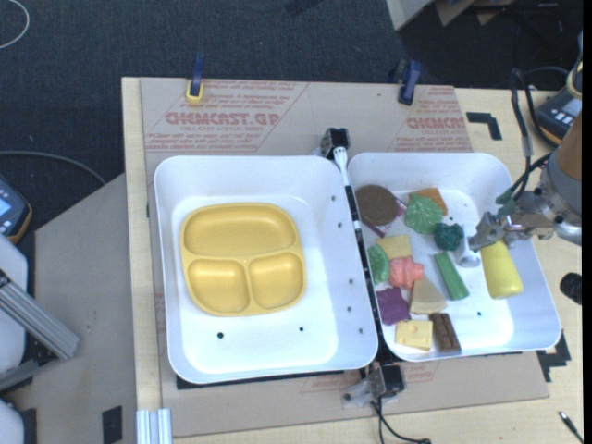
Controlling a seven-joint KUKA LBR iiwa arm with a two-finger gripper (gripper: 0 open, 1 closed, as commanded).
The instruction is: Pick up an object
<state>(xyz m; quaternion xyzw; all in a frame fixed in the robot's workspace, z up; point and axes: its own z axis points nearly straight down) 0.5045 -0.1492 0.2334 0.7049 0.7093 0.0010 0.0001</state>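
Note:
The right bin (532, 317) holds several toy food pieces. Among them are a brown disc (375, 204), a leafy green piece (423, 215), a dark teal piece (449, 237), a long green piece (451, 276), a yellow cylinder (500, 269), a pink piece (405, 271), a purple piece (390, 304), a tan wedge (427, 294), a yellow block (413, 334) and a brown bar (445, 333). My gripper (486, 236) hangs low over the bin's right half. It is just above the yellow cylinder's upper end and right of the teal piece. I see nothing held in it.
The left bin (176, 340) holds a yellow three-compartment tray (243, 257). A black hinge strip (351, 220) runs between the bins. Blue clamps (408, 81) hold the cardboard sheet at the back. Cables (525, 118) hang near the arm at the right.

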